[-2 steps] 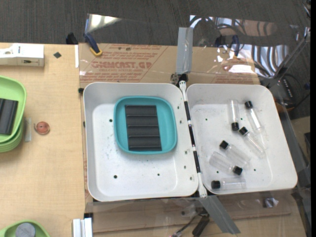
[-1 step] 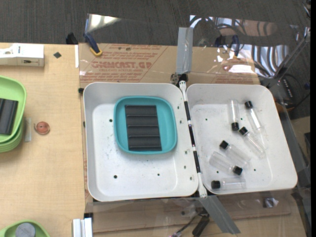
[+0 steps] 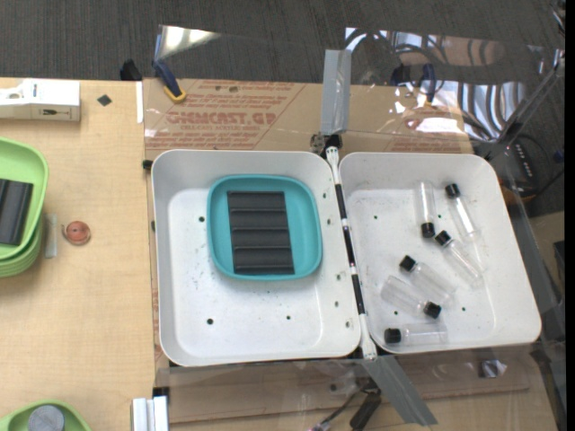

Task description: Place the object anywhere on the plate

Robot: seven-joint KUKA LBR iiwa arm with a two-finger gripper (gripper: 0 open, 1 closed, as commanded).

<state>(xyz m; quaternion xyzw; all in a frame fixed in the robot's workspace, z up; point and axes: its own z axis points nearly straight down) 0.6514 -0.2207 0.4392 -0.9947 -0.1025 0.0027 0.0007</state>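
Observation:
A teal square plate (image 3: 308,227) with a dark ribbed insert (image 3: 261,232) lies in the left white bin (image 3: 180,268), toward its upper middle. In the right white bin (image 3: 512,268) lie several clear plastic vials with black caps, among them one near the top right (image 3: 461,206), one at mid-bin (image 3: 429,278) and one at the bottom edge (image 3: 415,335).
Brown cardboard (image 3: 234,115) lies behind the bins. On the wooden bench at the left sit a green tray (image 3: 27,205), a small round orange object (image 3: 77,232) and a white box (image 3: 40,100). Cables and metal parts (image 3: 449,70) crowd the back right.

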